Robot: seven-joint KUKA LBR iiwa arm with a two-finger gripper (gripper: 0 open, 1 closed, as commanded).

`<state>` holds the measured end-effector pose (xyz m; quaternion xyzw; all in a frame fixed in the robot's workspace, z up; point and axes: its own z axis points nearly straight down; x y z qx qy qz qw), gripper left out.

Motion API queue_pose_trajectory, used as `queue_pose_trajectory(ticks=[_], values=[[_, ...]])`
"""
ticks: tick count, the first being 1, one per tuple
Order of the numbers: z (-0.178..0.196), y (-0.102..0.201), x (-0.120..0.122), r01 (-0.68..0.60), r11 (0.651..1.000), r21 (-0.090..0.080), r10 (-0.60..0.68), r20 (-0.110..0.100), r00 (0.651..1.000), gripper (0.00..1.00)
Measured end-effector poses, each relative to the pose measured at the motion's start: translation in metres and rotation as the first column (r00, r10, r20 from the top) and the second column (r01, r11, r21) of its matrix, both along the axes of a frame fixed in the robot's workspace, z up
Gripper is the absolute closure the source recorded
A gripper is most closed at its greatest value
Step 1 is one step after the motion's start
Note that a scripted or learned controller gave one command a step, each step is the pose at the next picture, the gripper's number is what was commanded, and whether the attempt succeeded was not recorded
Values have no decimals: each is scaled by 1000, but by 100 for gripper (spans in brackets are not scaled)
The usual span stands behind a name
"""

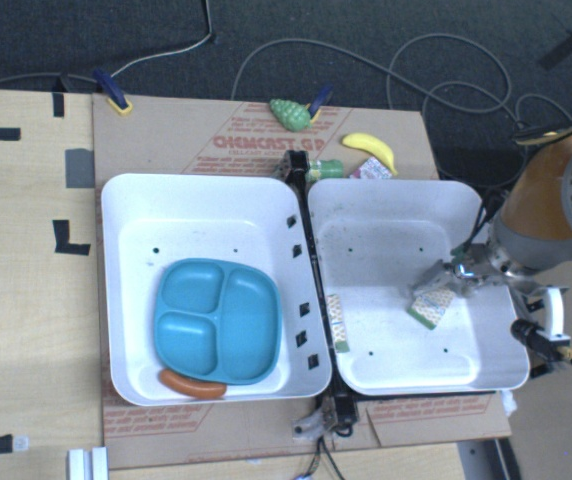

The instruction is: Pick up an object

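A small flat packet [430, 304], grey and green, lies in the right white bin [386, 208] near its right side. My gripper [460, 268] hangs just above and to the right of the packet's upper corner, very close to it; whether they touch is unclear. The grey arm with its orange band [546, 193] reaches in over the bin's right rim. A slim patterned packet [337, 323] lies against the same bin's left wall.
The left bin [136, 208] holds a blue divided plate [216, 320] with an orange sausage [192, 385] at its front edge. Behind the bins, on the cardboard, lie a green toy [291, 114], a yellow banana [369, 149] and a small packet [373, 171]. Cables run across the dark floor.
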<state>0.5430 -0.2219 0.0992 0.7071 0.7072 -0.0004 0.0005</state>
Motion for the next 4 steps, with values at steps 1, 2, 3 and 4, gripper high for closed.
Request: queue_pose_trajectory(ticks=[1, 2, 3, 4], values=[[-13, 53, -37, 0, 1000, -1, 0, 5, 1000, 0], [118, 17, 109, -2, 1000, -1, 2, 2, 1000, 0], [91, -2, 108, 0, 1000, -1, 0, -2, 1000, 0], [9, -2, 4, 0, 1000, 2, 0, -3, 1000, 0]])
